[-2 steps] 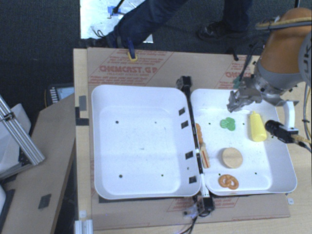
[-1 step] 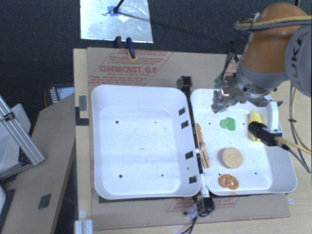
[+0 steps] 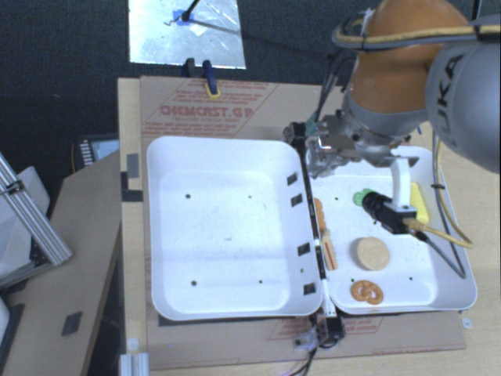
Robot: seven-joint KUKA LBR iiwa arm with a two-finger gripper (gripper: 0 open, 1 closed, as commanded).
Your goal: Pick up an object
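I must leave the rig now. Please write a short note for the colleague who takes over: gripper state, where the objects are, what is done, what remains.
Gripper: low over the back left of the right bin; grasp state unclear, no object seen in it.
Objects, all in the right bin: round tan disc, pretzel, green piece, yellow piece, orange sticks by the left wall.
Done: no pick visible.
Left: pick up one object.

Both bins are plain white: the left bin [image 3: 227, 233] and the right bin [image 3: 438, 284]. The right one contains a tan round disc [image 3: 372, 254], an orange-brown pretzel [image 3: 366, 291], a yellow strip [image 3: 419, 203], a green piece [image 3: 362, 198] and an orange stick [image 3: 329, 251]. The arm [image 3: 415, 53] is grey with an orange band. The surface [image 3: 94, 233] is tan cardboard with red lettering.
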